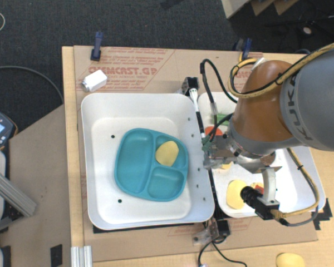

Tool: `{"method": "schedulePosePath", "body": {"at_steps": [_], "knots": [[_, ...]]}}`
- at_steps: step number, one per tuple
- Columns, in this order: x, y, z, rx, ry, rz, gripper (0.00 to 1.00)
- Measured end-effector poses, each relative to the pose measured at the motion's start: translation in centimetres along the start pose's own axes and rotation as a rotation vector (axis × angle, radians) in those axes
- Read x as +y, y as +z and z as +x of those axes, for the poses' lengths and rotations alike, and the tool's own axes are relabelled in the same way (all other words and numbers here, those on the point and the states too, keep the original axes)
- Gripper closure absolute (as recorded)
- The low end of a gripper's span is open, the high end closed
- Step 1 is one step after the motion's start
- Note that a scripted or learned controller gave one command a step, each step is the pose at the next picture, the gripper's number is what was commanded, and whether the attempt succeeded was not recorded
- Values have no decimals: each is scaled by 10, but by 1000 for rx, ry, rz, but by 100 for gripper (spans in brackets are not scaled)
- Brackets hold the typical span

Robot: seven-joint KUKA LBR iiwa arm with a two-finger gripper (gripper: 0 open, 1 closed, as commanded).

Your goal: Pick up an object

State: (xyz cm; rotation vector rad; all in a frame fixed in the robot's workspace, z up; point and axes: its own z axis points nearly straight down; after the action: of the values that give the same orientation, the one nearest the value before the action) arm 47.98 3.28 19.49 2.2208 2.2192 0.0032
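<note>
Yellow object (234,194) lies lower right of centre, near the gripper (217,159), whose state cannot be told; an offset descent may cause a miss.

The grey arm (317,104) reaches in from the right, orange-banded wrist (261,113) bent down over the pincer (216,158).

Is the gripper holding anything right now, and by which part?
Cannot be told: the gripper sits low in the right bin, and the wrist above hides any hold.
</note>
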Motion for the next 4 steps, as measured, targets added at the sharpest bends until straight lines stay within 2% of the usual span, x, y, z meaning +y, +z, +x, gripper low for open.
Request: {"method": "schedulePosePath", "body": {"at_steps": [1, 2, 3, 4], "knots": [[47, -136, 33, 3, -6, -17, 100], [-2, -164, 83, 2, -7, -1, 100], [53, -238, 149, 5, -8, -9, 100], [51, -244, 146, 0, -3, -2, 100]]}}
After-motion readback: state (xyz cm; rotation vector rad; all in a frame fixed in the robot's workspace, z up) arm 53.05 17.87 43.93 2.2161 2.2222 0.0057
